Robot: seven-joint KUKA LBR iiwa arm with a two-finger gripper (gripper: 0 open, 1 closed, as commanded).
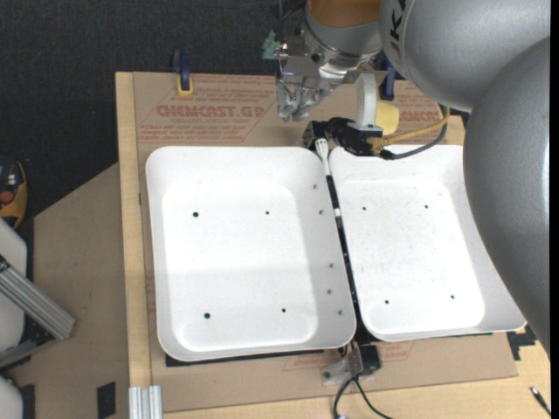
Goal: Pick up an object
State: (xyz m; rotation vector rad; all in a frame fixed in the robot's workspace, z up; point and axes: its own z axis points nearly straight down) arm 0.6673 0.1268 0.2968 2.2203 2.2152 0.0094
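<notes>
I am holding my tool (297,103) above the brown board (218,107), just past the far rims of the two bins and close to the gap where they are meeting. It is pointing down at the board, clear of both bins. From this angle I am not able to tell whether the tool is apart, together or clamped on anything. My arm (498,77) is reaching in from the right and is covering the right side of the right-hand bin (410,251). The orange band (341,3) is showing at the top of the view, right above the tool.

The left-hand bin (227,260) is lying beside the right-hand one, and their rims are touching along a dark seam. Each white floor is showing four small dark dots (196,215), and a few more are running down the left-hand bin's inner wall. A soft shadow is lying across the far half of the left-hand bin. As for the thing I am meant to be picking up, I am not able to tell where it is from this view.

A blue clamp (183,66) is gripping the far edge of the board, well apart from the tool, and red lettering is running across the board between them. An aluminium rail (35,299) is lying at the near left, off the board, and a black cable (349,395) is trailing from the bench's near edge, just below the seam.
</notes>
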